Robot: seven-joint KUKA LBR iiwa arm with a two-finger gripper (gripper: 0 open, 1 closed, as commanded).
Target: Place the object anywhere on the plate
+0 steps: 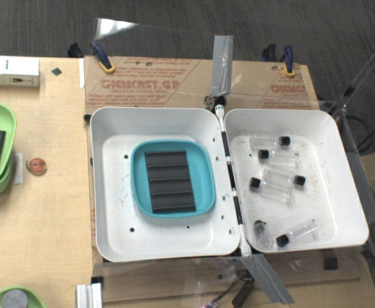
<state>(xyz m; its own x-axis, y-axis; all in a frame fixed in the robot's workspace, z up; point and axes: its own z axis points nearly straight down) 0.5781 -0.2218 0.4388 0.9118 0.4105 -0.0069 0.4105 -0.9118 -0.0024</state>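
Teal plate [173, 179] with black ridged insert in left bin [110, 172], clear black-capped vials [276, 183] scattered in right bin [341, 172]

Slanted overhead view, both bins [221, 172]

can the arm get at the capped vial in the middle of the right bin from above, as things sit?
Probably yes. The vial lies flat and uncovered in the right bin, nothing above it. Other clear vials lie close beside it, so the fingers may catch a neighbour.

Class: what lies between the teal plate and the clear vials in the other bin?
In the camera view, only the two bins' touching white rims separate the teal plate from the vials.
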